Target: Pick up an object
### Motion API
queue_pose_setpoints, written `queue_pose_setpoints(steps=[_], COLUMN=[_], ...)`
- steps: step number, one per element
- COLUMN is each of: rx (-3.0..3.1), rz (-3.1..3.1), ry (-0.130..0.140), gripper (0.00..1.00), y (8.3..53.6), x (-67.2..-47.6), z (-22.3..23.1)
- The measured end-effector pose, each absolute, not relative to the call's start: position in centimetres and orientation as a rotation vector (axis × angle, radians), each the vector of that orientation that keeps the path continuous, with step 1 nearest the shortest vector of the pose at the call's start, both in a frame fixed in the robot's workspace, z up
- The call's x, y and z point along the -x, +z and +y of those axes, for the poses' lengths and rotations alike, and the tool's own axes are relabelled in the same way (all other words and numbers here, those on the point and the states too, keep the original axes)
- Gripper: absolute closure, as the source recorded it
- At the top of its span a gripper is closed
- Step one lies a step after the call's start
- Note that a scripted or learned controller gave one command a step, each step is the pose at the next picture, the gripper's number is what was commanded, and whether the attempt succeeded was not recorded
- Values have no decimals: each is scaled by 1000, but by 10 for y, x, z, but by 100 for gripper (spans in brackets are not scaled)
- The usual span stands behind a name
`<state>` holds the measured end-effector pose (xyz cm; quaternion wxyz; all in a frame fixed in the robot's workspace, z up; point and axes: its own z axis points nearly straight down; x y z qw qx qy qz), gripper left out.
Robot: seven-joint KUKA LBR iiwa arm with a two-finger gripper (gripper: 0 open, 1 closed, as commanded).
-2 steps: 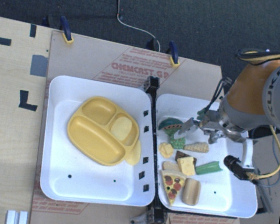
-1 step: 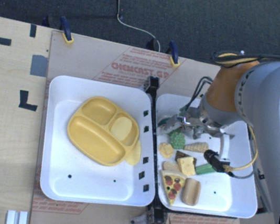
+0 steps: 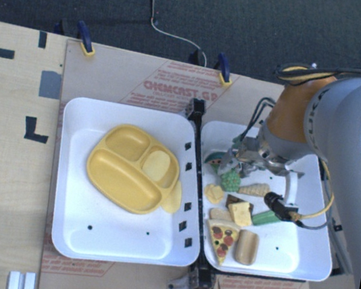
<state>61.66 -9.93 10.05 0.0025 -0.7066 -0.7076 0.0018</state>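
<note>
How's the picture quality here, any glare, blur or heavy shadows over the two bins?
Camera view: lighting is even and soft, with faint shadows under the yellow tray; the white bins look bright but not blown out; the small toys by the gripper are slightly soft and low in detail; the arm close to the lens looks blurred.

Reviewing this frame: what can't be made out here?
- Tool, camera view: the grey arm's wrist covers it, so its state and any contact with the green bumpy toy are unreadable.
- Dark toy piece beside it: partly hidden and too small to identify.
- Right white plastic bin: its far part is covered by the arm.
</note>
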Motion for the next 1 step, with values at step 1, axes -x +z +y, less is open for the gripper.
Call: queue_pose_setpoints(steps=[1], rx=[2218], rz=[-2232], ry=[-10], gripper=[100], y=[200], x=[-634], z=[-56])
